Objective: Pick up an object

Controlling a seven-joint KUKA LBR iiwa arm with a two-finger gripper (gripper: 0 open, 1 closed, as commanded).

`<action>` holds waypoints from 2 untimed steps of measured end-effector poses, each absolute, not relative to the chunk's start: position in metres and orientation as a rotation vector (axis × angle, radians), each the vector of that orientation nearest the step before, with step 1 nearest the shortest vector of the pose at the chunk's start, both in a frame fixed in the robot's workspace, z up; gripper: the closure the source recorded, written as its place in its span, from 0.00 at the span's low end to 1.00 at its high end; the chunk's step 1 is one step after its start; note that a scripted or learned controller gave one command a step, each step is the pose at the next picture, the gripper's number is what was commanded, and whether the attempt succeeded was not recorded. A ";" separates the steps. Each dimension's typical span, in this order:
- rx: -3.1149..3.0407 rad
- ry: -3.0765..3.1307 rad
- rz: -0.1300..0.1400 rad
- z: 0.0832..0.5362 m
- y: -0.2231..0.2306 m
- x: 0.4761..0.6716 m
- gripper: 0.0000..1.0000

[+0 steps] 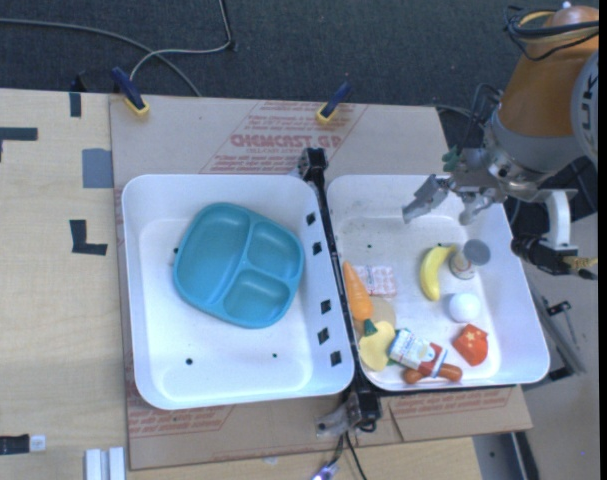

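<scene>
Two white bins (143, 268) sit side by side on a cardboard sheet (273, 138) with red print, held by two blue-and-yellow clamps (130, 90) at its far edge. The table (33, 298) is light wood with dark tape marks (81, 238). A black cable (183, 48) loops over the dark carpet (383, 18) behind.

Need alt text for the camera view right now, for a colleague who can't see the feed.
The gripper hovers open over the far side of the right bin, holding nothing; a banana, carrot, white ball and other small items lie nearer the camera. The left bin holds a blue divided plate.
</scene>
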State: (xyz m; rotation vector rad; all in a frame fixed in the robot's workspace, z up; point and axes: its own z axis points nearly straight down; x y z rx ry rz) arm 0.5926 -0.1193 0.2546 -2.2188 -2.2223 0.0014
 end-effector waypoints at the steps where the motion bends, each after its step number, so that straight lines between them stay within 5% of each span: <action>1: -2.220 -2.219 0.004 0.148 -0.187 0.572 0.00; 2: -2.230 -2.225 0.000 0.088 -0.164 0.568 0.00</action>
